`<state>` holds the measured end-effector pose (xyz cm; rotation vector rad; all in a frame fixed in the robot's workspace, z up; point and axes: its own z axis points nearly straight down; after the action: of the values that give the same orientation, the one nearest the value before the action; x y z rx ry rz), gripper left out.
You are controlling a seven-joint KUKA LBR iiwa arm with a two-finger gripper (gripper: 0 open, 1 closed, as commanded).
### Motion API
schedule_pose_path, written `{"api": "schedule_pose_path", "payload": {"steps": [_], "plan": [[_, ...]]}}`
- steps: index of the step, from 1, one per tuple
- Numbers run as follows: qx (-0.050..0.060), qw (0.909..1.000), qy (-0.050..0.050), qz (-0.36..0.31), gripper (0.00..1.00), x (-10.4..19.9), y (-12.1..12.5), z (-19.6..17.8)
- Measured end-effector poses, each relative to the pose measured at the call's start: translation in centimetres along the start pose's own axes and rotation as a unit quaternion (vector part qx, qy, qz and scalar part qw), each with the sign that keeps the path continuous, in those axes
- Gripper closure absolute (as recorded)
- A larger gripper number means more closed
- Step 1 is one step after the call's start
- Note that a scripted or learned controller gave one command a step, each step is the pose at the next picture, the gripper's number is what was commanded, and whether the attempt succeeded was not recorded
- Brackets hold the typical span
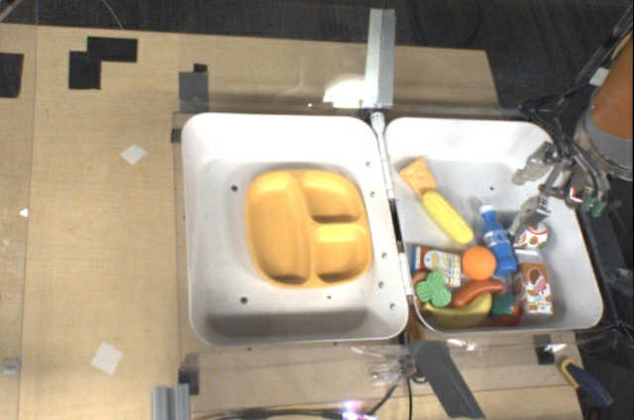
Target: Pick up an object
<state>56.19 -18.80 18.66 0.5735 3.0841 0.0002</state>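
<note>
My gripper (535, 187) hangs over the right side of the right bin (466, 146), its metal fingers (532, 168) spread apart with nothing between them. Just below it sits a small red and white packet (531, 236). Left of that stands a blue bottle (496, 236), with an orange ball (478, 262) beside it. A yellow corn cob (437, 205) lies in the bin's middle left. Along the front lie a red sausage (479, 290), a green toy (431, 290), a banana (458, 313) and a brown carton (535, 289).
The left bin (213, 240) holds a yellow divided tray (305, 225). A metal post (380, 56) stands behind the seam between the bins. Cables and the arm (609, 116) crowd the right edge. Black markers lie on the bench at far left.
</note>
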Motion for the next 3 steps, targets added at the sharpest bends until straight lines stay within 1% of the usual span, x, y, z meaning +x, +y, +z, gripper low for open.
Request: {"api": "schedule_pose_path", "payload": {"steps": [1,2,3], "plan": [[0.001,0.9776,-0.006,-0.211,0.00,1.2,-2.4,-17.3],[-0.002,0.9292,0.002,-0.370,0.00,-1.4,-1.1,-0.5],[0.002,0.8919,-0.004,-0.452,0.00,2.6,-3.0,-6.7]]}}
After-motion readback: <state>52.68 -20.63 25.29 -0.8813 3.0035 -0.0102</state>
